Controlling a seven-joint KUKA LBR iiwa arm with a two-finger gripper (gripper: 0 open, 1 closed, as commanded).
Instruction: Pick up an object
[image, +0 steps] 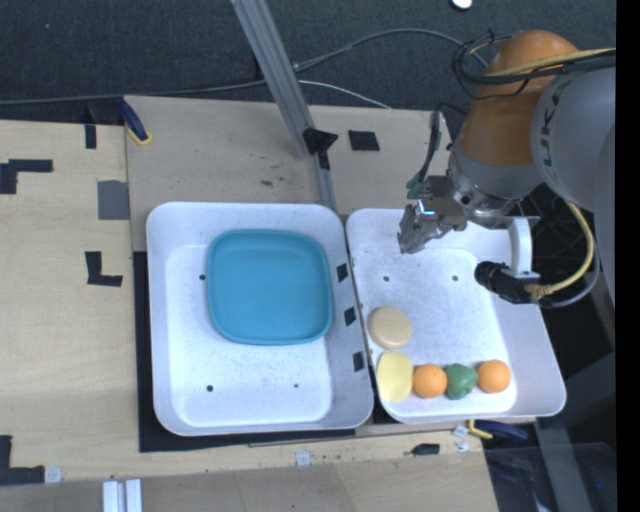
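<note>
Five small objects are sitting along the near edge of the right bin (520, 330): a beige round piece (389, 326), a yellow piece (394, 376) just nearer than it, then an orange ball (429, 381), a green piece (460, 380) and a second orange ball (493, 376) lining up to the right. The gripper (418, 236) is hanging over the far left part of that bin, well apart from them, and nothing is showing between its tips; whether they are spread or closed, I cannot tell from here. The beige piece is lying nearest, toward the near side and slightly left. The blue plate (268, 286) is resting in the left bin (170, 300)
</note>
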